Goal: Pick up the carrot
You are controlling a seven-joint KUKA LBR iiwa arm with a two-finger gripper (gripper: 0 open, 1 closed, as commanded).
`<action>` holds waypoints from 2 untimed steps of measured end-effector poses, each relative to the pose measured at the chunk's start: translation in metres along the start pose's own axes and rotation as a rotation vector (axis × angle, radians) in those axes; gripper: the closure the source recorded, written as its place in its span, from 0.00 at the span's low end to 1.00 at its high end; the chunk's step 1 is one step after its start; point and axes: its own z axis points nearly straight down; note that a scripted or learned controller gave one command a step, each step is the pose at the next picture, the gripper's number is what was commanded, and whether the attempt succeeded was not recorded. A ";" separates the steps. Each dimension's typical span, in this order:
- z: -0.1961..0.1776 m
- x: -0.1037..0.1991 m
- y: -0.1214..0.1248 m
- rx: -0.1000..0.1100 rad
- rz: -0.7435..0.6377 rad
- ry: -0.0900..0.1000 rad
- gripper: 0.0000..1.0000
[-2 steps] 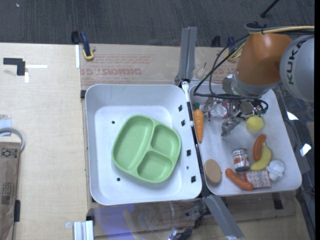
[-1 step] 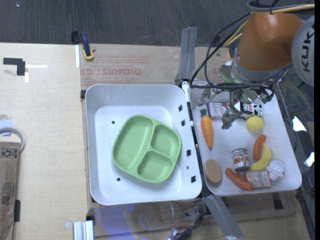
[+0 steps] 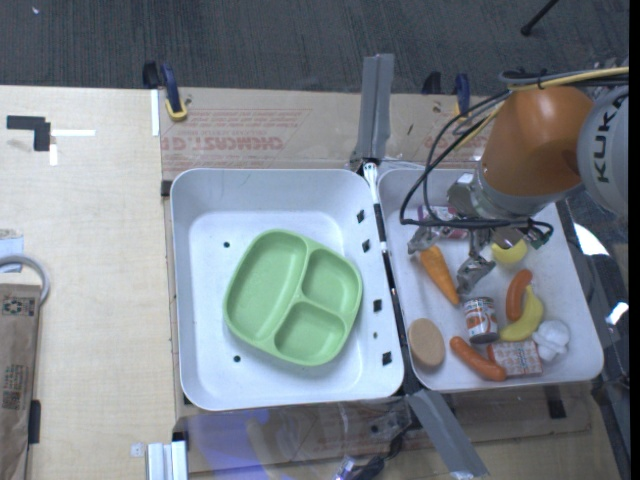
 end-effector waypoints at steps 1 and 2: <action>-0.011 -0.002 -0.001 0.002 0.005 -0.007 1.00; -0.021 -0.003 -0.002 0.005 0.010 -0.012 1.00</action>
